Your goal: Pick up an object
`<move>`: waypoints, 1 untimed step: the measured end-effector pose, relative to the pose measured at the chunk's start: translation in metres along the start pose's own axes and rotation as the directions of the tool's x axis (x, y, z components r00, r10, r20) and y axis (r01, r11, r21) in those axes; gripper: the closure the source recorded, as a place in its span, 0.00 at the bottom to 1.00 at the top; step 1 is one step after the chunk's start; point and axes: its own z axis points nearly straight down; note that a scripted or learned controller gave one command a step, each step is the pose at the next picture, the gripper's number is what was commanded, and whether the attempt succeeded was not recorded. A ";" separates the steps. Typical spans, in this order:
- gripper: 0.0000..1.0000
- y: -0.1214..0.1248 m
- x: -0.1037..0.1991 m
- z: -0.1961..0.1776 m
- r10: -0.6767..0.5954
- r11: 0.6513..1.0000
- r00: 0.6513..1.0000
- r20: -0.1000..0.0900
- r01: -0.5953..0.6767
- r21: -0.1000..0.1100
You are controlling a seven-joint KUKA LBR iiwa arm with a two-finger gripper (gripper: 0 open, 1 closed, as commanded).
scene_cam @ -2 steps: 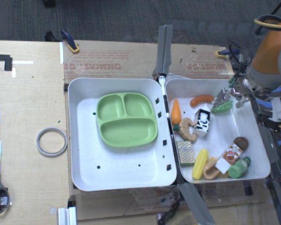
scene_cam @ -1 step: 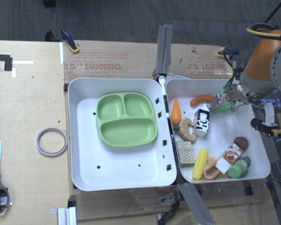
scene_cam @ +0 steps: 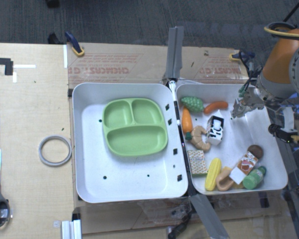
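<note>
- My target pick: the orange sausage-shaped toy [scene_cam: 216, 106], at about 12 o'clock in the right bin [scene_cam: 274, 153], lying flat, long axis roughly 2-to-8 o'clock, nearest the gripper.
- Gripper [scene_cam: 237, 109] hangs just past its 3 o'clock end, apart from it; I see nothing between the fingers, can't tell how wide they stand.
- To do it well I'd centre over the toy's middle and close across the short axis, not along it.
- Green bumpy toy [scene_cam: 193, 103] sits just at its 9 o'clock, so I'd keep the fingers clear of that.
- Black-and-white cow figure [scene_cam: 216, 130] lies near at 6 o'clock.
- Orange carrot [scene_cam: 187, 120] points 12-to-6 by the bin divider.
- Left bin [scene_cam: 89, 178] carries a green divided plate [scene_cam: 135, 127].
</note>
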 end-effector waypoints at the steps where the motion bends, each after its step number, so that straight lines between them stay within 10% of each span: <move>1: 0.00 0.000 0.000 0.000 0.000 1.000 1.000 0.000 0.000 0.000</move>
